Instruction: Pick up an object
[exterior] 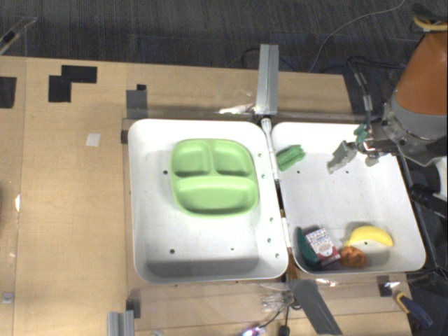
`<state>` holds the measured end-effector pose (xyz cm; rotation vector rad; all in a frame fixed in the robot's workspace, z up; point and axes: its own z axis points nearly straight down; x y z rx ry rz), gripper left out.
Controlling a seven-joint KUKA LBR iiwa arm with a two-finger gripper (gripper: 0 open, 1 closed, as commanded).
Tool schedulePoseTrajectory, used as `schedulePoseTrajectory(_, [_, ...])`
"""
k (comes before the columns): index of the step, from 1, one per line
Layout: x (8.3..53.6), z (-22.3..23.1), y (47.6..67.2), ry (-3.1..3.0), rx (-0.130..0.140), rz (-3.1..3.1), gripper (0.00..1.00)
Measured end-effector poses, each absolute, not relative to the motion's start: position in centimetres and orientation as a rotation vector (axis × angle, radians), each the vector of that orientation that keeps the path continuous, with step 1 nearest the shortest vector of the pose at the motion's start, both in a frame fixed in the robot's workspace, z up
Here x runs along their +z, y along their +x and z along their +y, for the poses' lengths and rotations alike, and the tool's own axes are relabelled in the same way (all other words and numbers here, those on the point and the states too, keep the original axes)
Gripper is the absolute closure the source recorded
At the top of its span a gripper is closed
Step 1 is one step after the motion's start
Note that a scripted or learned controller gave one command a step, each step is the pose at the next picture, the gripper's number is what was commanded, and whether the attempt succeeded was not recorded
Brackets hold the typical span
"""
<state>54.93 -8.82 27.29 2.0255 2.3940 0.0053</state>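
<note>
Wooden bench [63, 187], two white bins side by side. Left bin [150, 243]: green divided plate [212, 176]. Right bin [392, 215]: green object [289, 157] at left wall; banana [370, 237], small carton [320, 241], brown item [353, 257] in near corner. Gripper [343, 156] hovers above right bin, nothing between fingers; spread or closed, cannot tell. Pick not yet made

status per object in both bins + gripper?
green divided plate: flat, upright, in left bin
green block: lying at right bin's top-left, by the divider
banana: lying near the front edge
small carton: lying in the front pile
gripper: above right bin, holding nothing visible
</note>
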Motion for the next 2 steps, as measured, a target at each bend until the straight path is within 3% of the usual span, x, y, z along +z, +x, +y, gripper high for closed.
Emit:
schedulePoseTrajectory(1, [18.8,-2.4,53.2,2.086,0.003,2.347,0.00])
schedulePoseTrajectory(2, [18.6,-7.2,58.5,1.947,0.004,2.459,0.00])
